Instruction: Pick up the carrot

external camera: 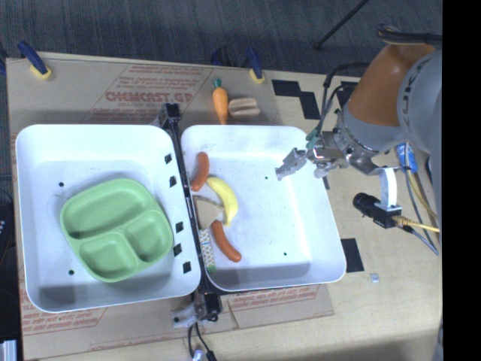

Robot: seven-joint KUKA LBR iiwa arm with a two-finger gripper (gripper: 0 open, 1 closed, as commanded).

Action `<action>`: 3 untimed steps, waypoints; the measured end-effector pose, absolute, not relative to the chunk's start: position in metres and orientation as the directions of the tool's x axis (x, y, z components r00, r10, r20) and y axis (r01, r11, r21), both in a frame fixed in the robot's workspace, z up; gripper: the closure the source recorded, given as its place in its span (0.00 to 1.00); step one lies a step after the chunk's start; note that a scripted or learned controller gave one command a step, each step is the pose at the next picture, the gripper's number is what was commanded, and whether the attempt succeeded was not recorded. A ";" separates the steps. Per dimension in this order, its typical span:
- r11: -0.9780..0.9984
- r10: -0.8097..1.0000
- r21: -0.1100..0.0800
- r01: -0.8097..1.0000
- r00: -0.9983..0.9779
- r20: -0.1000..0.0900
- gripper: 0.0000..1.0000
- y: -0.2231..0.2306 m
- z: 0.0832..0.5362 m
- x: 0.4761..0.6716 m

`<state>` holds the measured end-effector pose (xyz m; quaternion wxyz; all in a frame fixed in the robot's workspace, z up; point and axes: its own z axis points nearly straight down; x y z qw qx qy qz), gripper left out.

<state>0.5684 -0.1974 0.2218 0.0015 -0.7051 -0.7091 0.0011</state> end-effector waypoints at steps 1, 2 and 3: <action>-0.162 0.987 -0.004 0.987 0.162 0.001 0.00 -0.170 0.091 0.611; -0.413 0.911 -0.004 0.911 0.413 0.000 0.00 -0.123 0.098 0.655; -0.667 0.745 -0.004 0.745 0.667 -0.001 0.00 -0.077 0.192 0.656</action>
